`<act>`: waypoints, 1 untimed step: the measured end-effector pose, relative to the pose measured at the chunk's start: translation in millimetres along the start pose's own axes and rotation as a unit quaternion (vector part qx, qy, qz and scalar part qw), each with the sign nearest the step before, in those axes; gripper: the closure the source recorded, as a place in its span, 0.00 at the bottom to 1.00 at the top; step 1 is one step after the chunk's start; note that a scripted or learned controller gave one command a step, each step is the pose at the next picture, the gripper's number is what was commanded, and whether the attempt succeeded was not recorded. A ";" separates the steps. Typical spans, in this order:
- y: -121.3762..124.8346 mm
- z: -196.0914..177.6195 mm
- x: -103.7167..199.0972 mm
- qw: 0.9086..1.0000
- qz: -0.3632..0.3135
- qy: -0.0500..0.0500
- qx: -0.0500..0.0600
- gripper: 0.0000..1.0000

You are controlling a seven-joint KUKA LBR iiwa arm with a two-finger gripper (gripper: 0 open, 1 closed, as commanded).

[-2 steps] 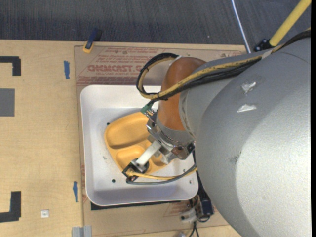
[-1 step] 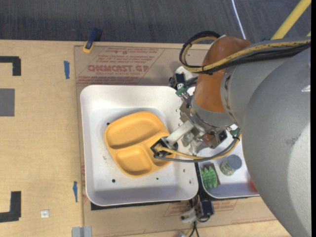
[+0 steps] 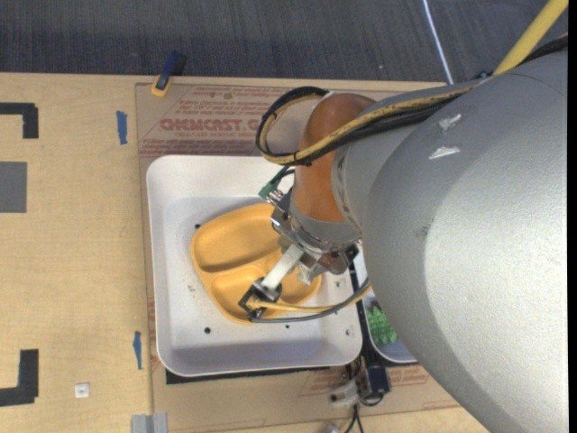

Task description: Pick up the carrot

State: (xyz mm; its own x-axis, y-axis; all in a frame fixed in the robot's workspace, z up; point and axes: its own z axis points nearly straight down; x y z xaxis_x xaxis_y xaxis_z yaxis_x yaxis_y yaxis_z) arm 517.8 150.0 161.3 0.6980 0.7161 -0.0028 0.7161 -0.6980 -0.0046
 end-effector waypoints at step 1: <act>52.7 -66.8 12.6 0.978 0.211 0.002 -0.002 1.00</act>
State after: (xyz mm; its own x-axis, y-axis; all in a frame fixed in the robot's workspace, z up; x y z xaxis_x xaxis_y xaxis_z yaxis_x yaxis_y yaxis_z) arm 564.7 122.2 227.8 0.9310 0.3651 0.0007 0.3651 -0.9310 -0.0001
